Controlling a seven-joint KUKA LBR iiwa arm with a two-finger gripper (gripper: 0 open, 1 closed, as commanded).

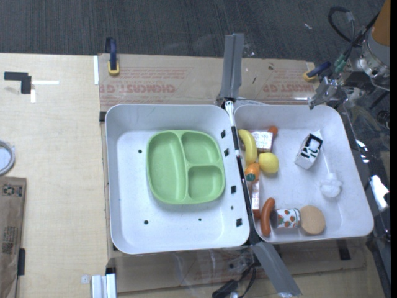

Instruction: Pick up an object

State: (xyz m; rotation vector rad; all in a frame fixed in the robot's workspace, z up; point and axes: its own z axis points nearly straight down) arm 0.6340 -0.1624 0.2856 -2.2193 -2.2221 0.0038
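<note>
The gripper (324,94) hangs at the upper right, just beyond the far rim of the right bin (347,228), and whether it is spread or pressed together cannot be told from this angle. Inside that bin lie a banana (248,145), a lemon (268,162), a black-and-white carton (308,150), a hot dog (267,216), a small printed can (286,219), a round tan bun (312,220) and a clear crumpled piece (330,185), all well apart from the gripper. The left bin (124,222) holds a green divided plate (185,166)
</note>
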